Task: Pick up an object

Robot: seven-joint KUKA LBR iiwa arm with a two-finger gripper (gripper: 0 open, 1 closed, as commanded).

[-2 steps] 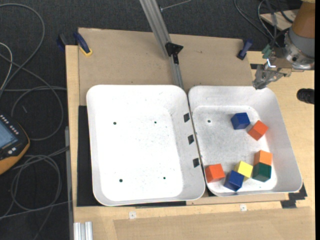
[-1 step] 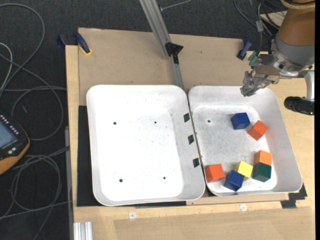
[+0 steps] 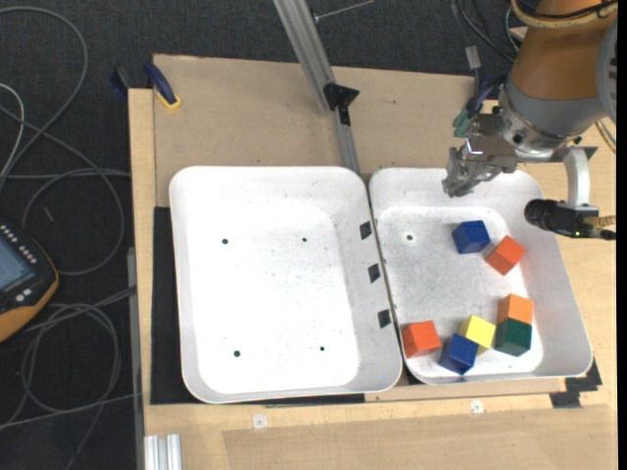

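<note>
Wooden bench (image 3: 245,116) on dark, cable-strewn floor (image 3: 59,116) — pincer (image 3: 462,182) over right bin (image 3: 563,302), grip state unclear.

Light is bright and even, falling from overhead. The two white bins (image 3: 274,282) are nearly blown out, their surfaces reading as flat white with little texture beyond faint speckle. Shadows are soft and short: a thin dark rim under the bins' near edges and small smudges beside the coloured blocks (image 3: 470,333). The dark floor (image 3: 59,116) to the left stays legible, cables visible. Detail is slightly soft and grainy throughout. The wooden tabletop (image 3: 245,106) shows no glare, and straight edges show no obvious bending.
</note>
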